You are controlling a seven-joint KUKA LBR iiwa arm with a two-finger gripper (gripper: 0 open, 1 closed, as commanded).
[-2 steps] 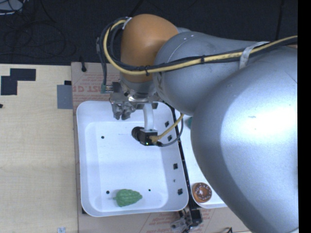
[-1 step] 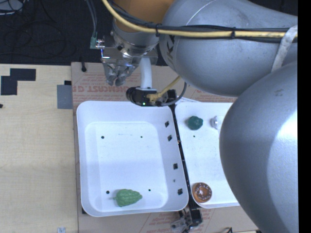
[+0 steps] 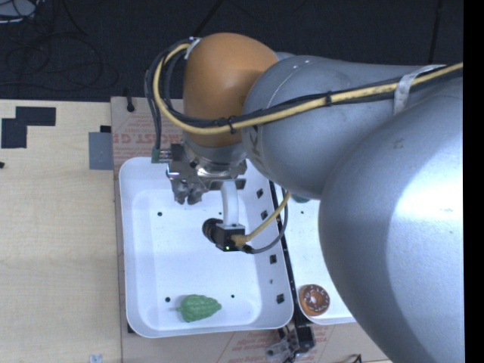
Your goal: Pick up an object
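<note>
**Over the left bin, grip unreadable**

Camera view: my end effector point(image 3: 187, 193) hangs over the far half of the left bin point(image 3: 144, 263), which sits on the pale desk point(image 3: 53, 240). My own wrist hides it from above, so I cannot tell how far it is open or whether it grips anything. A green lumpy thing point(image 3: 199, 307) lies on that bin's floor by the near wall, well apart from me. A round brown ring-shaped thing point(image 3: 313, 299) rests in the right bin point(image 3: 304, 248).

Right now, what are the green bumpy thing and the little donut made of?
The green bumpy thing looks like soft rubber or foam: matte and knobbly, with no shine. The donut may be smooth painted plastic, but it is too small to be sure.
</note>
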